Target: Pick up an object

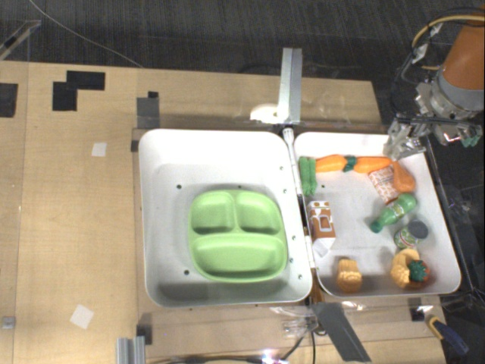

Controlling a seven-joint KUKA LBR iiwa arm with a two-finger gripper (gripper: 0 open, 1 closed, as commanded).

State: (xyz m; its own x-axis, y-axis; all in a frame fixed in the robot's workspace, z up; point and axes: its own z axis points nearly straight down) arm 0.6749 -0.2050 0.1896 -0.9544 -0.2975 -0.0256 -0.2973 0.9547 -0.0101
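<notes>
My gripper hangs over the far right corner of the right bin, just above and right of the carrots. Its fingers look spread apart with nothing between them. Two orange carrots lie along the bin's far wall. A ketchup-like packet and an orange piece lie just below the gripper. A green bottle, a can, a yellow and orange toy, a tan bread piece, a brown box and a green pod also lie in this bin.
The left bin holds a green divided tray. A metal post stands behind the divider between the bins. Cables and arm hardware crowd the upper right.
</notes>
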